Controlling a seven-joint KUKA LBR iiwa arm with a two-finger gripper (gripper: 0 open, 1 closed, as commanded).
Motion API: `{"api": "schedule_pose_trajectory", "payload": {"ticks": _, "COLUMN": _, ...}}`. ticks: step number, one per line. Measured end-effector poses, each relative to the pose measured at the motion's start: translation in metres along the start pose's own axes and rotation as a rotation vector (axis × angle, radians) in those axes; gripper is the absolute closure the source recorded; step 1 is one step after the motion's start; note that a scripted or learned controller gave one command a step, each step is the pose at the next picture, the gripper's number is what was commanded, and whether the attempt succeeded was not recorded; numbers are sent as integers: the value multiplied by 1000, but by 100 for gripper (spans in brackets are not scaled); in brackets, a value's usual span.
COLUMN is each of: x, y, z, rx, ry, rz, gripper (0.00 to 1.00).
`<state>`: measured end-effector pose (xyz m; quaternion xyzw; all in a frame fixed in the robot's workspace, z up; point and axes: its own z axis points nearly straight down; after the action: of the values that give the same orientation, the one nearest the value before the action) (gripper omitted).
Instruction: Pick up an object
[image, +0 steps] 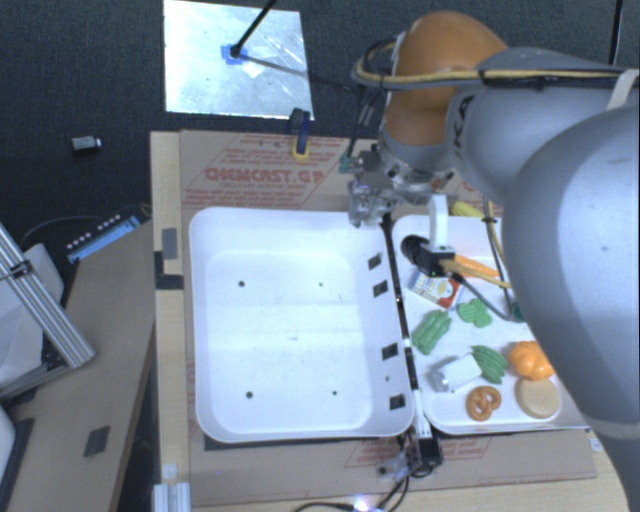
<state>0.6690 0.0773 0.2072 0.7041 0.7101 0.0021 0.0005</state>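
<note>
Grey and orange, the arm (520, 150) is seen over the right bin (560, 420), with the gripper (372, 205) at the far end of the divide between both bins; whether it is clenched cannot be told. The left bin (290, 330) lies alongside. Near the right bin's front edge are found a green piece (431, 331), an orange fruit (530, 361) and a pretzel (483, 403).

two white bins (290, 330), three green pieces (432, 330), one pretzel (483, 402)
</note>
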Motion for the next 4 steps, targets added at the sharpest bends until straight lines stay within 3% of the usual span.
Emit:
{"api": "schedule_pose_trajectory", "payload": {"ticks": 1, "x": 5, "y": -11, "z": -82, "rx": -7, "ry": 0, "rz": 2, "gripper": 100}}
{"api": "schedule_pose_trajectory", "payload": {"ticks": 2, "x": 9, "y": -85, "z": -77, "rx": 6, "ry": -2, "rz": 7, "gripper": 100}}
{"api": "schedule_pose_trajectory", "payload": {"ticks": 3, "x": 24, "y": -153, "z": -91, "rx": 6, "ry": 0, "rz": 2, "gripper": 100}}
{"api": "schedule_pose_trajectory", "payload": {"ticks": 4, "x": 45, "y": -170, "z": -122, "rx": -1, "ry": 1, "rz": 1, "gripper": 100}}
